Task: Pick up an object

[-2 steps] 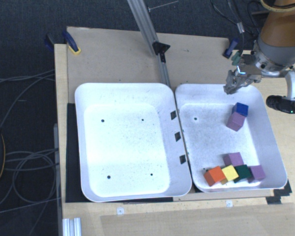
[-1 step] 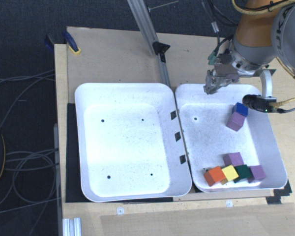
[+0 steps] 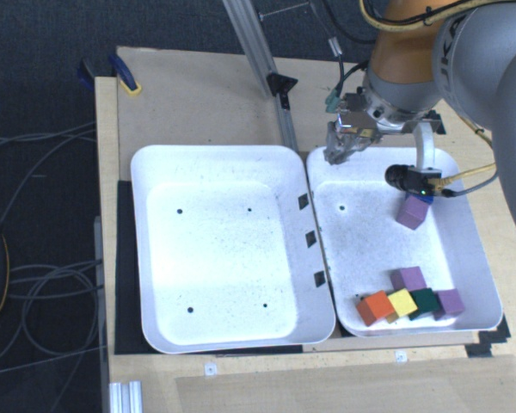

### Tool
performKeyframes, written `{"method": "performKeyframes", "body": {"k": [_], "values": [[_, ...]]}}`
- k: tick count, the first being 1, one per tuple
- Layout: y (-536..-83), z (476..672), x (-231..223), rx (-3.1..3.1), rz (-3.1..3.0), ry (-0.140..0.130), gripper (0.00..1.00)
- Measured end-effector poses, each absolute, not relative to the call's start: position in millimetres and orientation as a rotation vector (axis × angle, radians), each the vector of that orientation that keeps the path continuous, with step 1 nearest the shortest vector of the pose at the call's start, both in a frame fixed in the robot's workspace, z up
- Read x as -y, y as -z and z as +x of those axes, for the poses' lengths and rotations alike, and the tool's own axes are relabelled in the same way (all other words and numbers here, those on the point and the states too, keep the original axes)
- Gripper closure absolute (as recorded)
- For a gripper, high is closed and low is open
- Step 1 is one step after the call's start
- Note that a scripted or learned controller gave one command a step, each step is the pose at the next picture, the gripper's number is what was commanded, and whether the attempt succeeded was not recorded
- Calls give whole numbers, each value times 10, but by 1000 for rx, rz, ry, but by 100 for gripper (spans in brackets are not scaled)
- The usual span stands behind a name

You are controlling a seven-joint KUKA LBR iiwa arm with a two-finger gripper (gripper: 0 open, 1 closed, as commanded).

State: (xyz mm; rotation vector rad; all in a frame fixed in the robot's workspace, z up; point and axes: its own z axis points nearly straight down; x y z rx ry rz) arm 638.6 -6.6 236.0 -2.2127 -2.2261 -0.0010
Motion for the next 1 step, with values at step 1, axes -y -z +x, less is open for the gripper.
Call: {"method": "performKeyframes", "body": {"k": [1], "values": [[-2350,6412,-549,2229,-2212,4,100]]}}
